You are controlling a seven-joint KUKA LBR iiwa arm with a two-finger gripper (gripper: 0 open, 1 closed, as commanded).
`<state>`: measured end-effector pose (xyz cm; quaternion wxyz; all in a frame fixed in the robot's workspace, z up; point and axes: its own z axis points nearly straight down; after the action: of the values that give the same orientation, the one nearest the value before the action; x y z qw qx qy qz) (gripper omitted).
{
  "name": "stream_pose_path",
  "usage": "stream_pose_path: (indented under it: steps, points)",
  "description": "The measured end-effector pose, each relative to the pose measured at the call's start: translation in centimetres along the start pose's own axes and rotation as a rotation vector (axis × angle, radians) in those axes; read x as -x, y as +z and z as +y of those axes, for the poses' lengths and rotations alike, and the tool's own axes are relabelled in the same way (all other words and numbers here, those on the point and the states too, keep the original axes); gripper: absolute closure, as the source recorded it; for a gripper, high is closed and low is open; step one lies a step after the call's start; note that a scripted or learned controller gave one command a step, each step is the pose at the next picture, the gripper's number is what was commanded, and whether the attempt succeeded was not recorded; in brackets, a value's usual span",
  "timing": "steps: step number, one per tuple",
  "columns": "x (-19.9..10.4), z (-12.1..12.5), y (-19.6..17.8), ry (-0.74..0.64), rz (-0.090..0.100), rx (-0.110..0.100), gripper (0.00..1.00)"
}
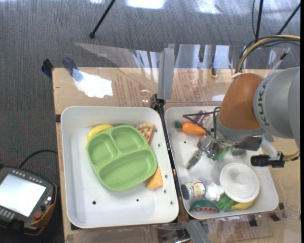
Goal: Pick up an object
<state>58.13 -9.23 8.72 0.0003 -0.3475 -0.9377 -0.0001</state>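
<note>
Gleaming metal fingers [196, 157] over smooth white bin [185, 135]

Two white bins [71, 135] are seen on a brown cardboard-coloured bench [121, 87]. In the left bin, a light green tray [121, 157] is laid over a yellow piece [98, 130] and an orange wedge [155, 180]. In the right bin, an orange carrot [193, 129] with a green tip, a white bowl [239, 182] and a red-and-green melon slice [203, 206] are shown. The arm [273, 108] is coloured grey, with an orange band [240, 103]. The floor at the upper left is dark grey.
</note>
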Motion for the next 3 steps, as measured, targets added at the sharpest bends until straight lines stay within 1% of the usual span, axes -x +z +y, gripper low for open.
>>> stream_pose_path:
  steps: [1,2,3]
  points:
    - [5.5,1.1,0.0,-0.042,0.0,0.0,0.0]
    - [2.1,-7.7,0.0,0.054,0.0,-0.001,0.0]
    - [5.7,-2.5,-0.1,0.249,-0.001,0.0,0.0]
